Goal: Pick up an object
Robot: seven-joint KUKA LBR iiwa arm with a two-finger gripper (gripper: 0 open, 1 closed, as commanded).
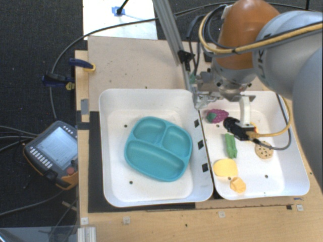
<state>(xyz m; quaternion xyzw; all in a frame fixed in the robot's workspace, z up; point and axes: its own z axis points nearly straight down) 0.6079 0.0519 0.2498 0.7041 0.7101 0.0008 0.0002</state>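
We cannot tell whether the jaws are released or clenched. They hang over the back of the right bin (285,173), close to the wall it shares with the left bin (113,135). Just in front of them lies a purple object (217,116), apart from them. Further forward lie a green object (230,145), a brown cookie (263,150), a yellow disc (225,167) and a small orange piece (237,185). The left bin holds a teal divided plate (159,148).

Glossy teal plastic tray (158,148), smooth.
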